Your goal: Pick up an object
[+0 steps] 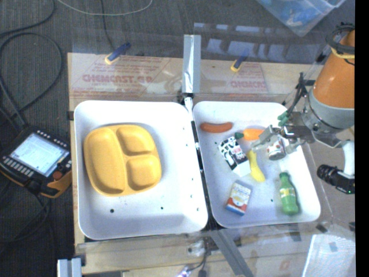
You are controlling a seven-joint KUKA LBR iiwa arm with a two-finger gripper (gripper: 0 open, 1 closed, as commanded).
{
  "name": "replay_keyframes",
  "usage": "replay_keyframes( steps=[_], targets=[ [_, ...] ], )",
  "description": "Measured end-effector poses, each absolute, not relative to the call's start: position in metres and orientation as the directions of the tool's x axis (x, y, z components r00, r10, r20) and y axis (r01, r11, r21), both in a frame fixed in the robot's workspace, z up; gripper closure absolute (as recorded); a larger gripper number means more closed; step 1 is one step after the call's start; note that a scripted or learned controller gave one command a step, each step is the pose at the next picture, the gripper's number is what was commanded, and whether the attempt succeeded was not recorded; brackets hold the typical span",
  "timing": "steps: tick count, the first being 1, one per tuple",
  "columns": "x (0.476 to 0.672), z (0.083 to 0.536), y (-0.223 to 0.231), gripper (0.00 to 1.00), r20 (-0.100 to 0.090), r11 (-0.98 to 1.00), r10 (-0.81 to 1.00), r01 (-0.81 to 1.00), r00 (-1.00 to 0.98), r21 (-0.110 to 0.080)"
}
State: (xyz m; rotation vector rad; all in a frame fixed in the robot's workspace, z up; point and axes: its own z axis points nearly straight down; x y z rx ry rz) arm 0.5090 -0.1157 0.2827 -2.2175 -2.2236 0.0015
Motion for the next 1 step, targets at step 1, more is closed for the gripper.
replay_keyframes(
  steps=[1],
  targets=[
    [0.5122,0.1095,-0.1295,0.0,0.002,0.122,0.993,0.993,-0.122,-0.003]
  ],
)
